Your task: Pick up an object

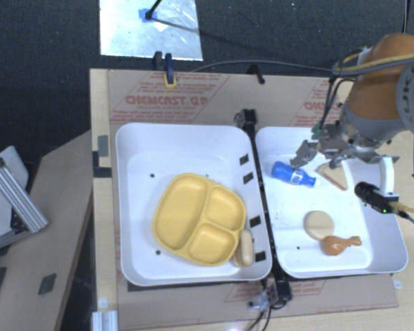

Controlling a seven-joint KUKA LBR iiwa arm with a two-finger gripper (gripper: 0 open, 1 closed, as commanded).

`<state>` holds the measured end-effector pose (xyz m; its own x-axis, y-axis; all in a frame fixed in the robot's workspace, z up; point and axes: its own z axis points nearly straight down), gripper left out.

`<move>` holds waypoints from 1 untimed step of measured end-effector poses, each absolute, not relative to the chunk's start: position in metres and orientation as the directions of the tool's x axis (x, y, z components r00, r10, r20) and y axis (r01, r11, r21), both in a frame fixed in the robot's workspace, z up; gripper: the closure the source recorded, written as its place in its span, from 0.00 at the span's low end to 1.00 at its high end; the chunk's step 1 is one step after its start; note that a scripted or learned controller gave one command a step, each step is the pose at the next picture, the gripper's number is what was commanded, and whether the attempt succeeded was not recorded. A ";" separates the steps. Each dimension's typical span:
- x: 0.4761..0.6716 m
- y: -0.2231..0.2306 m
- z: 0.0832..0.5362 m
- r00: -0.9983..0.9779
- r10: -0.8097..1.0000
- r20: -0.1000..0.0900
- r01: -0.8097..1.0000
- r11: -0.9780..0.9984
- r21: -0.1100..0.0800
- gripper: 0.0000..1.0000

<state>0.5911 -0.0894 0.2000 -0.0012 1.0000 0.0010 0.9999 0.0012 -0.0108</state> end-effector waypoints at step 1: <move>0.594 -0.089 0.207 -0.003 1.000 0.000 1.000 0.003 0.001 0.00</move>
